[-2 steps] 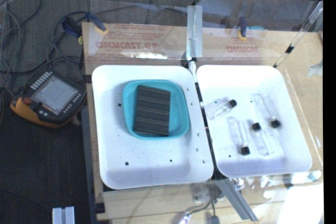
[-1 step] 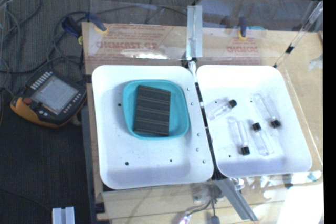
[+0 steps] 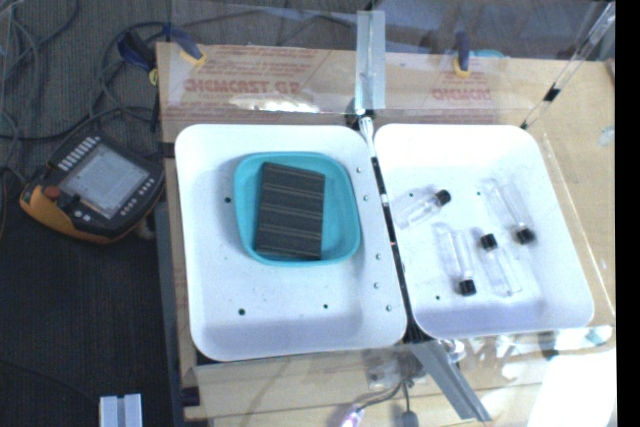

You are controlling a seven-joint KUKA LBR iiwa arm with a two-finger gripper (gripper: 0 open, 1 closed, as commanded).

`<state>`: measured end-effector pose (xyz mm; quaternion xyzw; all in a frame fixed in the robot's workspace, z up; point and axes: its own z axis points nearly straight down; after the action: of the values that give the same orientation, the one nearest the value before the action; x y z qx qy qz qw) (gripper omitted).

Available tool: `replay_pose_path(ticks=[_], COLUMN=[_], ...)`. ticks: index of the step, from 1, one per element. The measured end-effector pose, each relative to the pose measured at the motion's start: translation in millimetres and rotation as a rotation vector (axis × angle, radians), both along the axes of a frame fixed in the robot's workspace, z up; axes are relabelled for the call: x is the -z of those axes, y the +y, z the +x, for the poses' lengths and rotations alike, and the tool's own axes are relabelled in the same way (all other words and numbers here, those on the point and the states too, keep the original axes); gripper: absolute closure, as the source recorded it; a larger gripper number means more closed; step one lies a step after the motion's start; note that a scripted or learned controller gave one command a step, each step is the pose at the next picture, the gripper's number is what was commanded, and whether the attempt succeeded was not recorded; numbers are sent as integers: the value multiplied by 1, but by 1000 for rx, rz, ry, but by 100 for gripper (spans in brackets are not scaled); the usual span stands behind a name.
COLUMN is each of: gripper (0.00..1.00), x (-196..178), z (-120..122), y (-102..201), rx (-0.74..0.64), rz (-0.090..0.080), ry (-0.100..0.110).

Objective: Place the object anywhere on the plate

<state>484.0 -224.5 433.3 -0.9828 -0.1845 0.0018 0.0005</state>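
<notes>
Dark ribbed slab (image 3: 291, 210) on plate (image 3: 346, 215)

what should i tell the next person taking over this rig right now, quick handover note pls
Gripper: its state cannot be judged from the camera view.
Left bin: the teal plate sits in the middle, with a dark ribbed block lying on it.
Right bin: four clear vials with black caps lie loose, one near the divider, one lower centre, one beside it, one towards the right wall.
Done: the block is on the plate.
Left: none of the vials is on the plate; if one of them is the object to place, that pick is yet to be made.
</notes>
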Motion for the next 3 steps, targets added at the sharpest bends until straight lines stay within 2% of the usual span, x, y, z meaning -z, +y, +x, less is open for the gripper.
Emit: replay_pose_path(ticks=[1,3], gripper=[0,0], x=[0,0], z=[0,0], y=[0,0], rx=[136,136], rz=[-2,-2], ry=[-1,-1])
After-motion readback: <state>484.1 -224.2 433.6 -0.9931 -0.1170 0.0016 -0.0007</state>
